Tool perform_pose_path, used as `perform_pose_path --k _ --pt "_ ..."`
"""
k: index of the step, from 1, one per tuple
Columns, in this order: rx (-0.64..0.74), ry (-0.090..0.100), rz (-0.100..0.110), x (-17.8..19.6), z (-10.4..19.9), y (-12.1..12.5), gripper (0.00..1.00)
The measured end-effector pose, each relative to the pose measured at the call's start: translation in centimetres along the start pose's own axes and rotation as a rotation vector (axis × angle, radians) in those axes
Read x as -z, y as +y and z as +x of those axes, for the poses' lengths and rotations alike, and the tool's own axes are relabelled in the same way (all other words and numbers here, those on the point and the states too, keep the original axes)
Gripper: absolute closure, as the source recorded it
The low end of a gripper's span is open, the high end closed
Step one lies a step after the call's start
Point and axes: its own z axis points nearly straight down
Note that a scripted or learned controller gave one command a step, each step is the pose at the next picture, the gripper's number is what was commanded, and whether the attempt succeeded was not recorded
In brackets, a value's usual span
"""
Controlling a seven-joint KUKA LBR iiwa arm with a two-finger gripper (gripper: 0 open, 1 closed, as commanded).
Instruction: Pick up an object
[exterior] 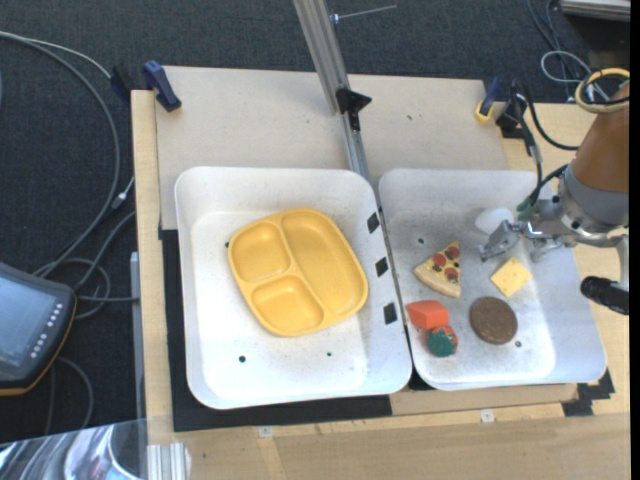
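A: What sits in the left bin (200, 298)?
B: A yellow divided plate (296, 271), tilted a little, with three compartments.

A: And the right bin (570, 348)?
B: A pizza slice (441, 269) near its middle, a cheese wedge (510, 277) to the right of it, a brown cookie (493, 320) below the cheese, and a red block (429, 314) touching a green-and-red piece (442, 341) by the front edge.

A: The gripper (512, 236)?
B: It hangs low over the right bin just above the cheese wedge; whether the fingers stand apart or together, the view cannot tell
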Motion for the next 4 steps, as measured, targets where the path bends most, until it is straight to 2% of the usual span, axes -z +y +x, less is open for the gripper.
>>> perform_pose_path --k 1,2,4 --pt "0.001 0.0 0.0 -4.5 0.1 -0.1 0.0" --pt "0.001 -0.001 -0.008 -3.1 0.1 0.1 1.0" --pt "0.001 -0.006 -0.014 8.4 0.0 -1.1 1.0"
